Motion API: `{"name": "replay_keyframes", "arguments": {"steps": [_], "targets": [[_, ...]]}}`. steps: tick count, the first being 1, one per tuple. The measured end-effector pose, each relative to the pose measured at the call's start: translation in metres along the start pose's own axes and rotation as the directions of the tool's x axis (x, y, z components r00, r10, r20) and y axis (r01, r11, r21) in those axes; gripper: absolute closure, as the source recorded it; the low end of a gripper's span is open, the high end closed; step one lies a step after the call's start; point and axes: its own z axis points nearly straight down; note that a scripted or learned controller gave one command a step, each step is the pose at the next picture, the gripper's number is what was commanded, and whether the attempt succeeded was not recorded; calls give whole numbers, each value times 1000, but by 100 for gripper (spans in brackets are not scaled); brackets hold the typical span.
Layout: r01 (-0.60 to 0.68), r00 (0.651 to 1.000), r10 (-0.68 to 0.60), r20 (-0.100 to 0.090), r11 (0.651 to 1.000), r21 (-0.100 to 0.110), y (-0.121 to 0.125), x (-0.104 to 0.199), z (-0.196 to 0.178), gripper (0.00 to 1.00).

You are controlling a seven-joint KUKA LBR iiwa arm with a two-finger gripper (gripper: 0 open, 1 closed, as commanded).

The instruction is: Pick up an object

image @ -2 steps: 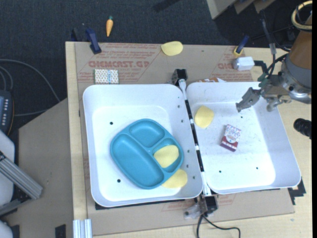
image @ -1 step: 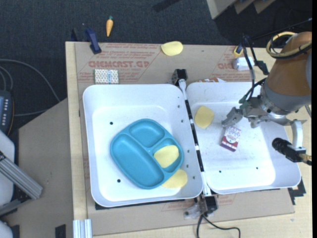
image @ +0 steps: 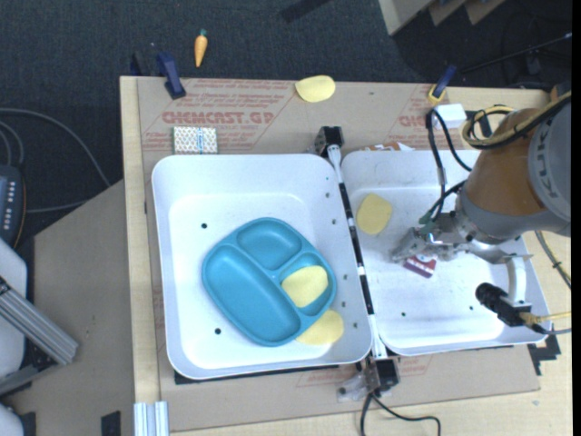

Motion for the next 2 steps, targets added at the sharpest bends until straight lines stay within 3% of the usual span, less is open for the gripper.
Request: {"name": "replay_keyframes", "arguments": {"steps": [1, 2], "targets": [[-1, 1000, 1, 0, 1000, -2, 0, 0, -10, 100], [3, 1000, -3, -1, 1000, -3, 36, 82, -101, 100]]}}
